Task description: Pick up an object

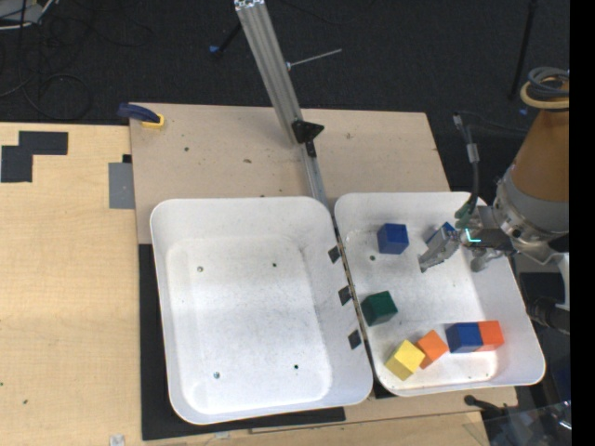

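- Camera view: bench (pixel 232 156) carries two white bins side by side. Left bin (pixel 177 249) and right bin (pixel 521 342); all loose objects noted here lie in the right bin.
- Arm (pixel 544 170) enters from the right, orange band above the wrist, reaching over the right bin's far-right part.
- Gripper (pixel 457 249) hangs over the bin's right half, fingers spread apart with bare bin floor between them. Nothing held.
- Candidate objects, largest cluster first: a blue block (pixel 464 337) touching an orange-red block (pixel 491 334) near the bin's right near corner; an orange block (pixel 432 347) touching a yellow block (pixel 405 359) just left of those.
- Green block (pixel 378 307) sits alone beside the bins' shared wall, well apart from the gripper.
- Blue cube (pixel 393 238) sits alone in the far-left part of the right bin.
- Key relation: the blue cube lies left of the gripper, at about the same depth, with clear floor between. Judged nearest isolated target; a leftward shift and descent should reach it.
- The near row is further off and packed, so fingers may catch a neighbour.
- No block has a marked long axis; approach angle looks uncritical.
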Controlling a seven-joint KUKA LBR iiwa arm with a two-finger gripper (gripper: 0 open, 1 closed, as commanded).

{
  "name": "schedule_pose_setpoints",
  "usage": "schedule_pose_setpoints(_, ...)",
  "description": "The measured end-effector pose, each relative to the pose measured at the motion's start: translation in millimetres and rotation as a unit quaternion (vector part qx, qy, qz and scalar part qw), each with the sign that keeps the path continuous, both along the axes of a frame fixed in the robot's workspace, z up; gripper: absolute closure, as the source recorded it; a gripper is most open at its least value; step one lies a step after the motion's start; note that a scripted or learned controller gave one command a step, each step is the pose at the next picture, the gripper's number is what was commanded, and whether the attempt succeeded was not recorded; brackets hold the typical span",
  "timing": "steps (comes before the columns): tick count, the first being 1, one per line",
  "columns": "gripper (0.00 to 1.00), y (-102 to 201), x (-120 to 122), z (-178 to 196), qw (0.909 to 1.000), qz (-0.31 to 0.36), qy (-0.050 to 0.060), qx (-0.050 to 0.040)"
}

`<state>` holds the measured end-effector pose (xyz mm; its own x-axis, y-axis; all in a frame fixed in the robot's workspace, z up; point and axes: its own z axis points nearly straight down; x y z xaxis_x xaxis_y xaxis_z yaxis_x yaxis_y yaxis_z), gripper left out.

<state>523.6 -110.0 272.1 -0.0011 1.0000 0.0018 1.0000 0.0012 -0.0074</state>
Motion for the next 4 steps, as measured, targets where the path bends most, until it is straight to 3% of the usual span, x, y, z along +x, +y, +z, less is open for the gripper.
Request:
schedule_pose_setpoints(1,0.00,-2,0,2,1.0000,-0.002,-0.002,-0.0005)
schedule_pose_setpoints(3,0.00,-1,-11,-110,1.0000,-0.001,0.002,0.0005)
schedule_pose_setpoints(4,0.00,1,-11,-149,1.0000,-0.001,-0.003,0.0017)
